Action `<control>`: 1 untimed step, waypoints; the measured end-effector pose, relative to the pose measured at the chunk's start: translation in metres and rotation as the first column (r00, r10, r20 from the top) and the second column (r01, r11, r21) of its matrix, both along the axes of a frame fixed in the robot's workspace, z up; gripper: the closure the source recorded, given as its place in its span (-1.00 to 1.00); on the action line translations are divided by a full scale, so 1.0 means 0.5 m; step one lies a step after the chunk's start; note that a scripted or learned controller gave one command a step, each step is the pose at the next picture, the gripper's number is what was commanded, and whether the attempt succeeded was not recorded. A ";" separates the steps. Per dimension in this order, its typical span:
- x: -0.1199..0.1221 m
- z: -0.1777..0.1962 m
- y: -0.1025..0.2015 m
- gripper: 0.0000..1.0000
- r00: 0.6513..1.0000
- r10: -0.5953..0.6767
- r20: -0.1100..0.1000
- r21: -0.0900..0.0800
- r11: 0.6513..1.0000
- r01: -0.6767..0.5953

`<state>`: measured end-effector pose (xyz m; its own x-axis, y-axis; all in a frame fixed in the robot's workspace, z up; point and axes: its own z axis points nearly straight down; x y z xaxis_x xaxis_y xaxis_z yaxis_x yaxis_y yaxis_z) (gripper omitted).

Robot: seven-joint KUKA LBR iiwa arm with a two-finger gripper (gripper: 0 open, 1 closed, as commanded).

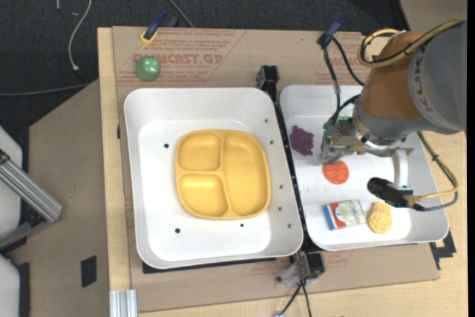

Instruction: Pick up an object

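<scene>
Presumably the target: red ball [337, 174], the thing nearest the end effector; the task names no particular object.
Where it lies: on the floor of the right bin [312, 189], about mid-bin, apart from everything else in there.
How it will handle: by its look, light and fairly firm, perhaps a toy fruit. It is round and smooth, so it could roll away or squirt out of an uneven pinch.
Where to take hold: across its widest part, from straight above, with both sides met at once.
End effector [335, 152]: pointing down into the right bin, just beside the red ball's upper edge. Whether it touches the ball cannot be told from this slant. Whether it is apart or together cannot be told either. Nothing can be seen held in it.
Arm [415, 85]: grey with an orange band, reaching in from the right over the right bin.
Other things in the right bin: purple lump [301, 139] near the left wall; blue and white box [344, 214] and yellow toy [379, 217] close together near the front edge.
Left bin [148, 159]: holds a yellow divided plate [223, 174], lying flat at its middle.
Counter [119, 234]: covered in cardboard, with a green ball [148, 68] behind the left bin.
</scene>
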<state>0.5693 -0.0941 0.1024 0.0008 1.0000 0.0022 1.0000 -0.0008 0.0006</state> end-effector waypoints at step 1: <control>0.000 0.129 0.000 1.00 1.000 0.002 0.005 -0.003 1.000 -0.002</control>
<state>0.5693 -0.0941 0.1666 -0.0010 1.0000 -0.0006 1.0000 0.0010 0.0057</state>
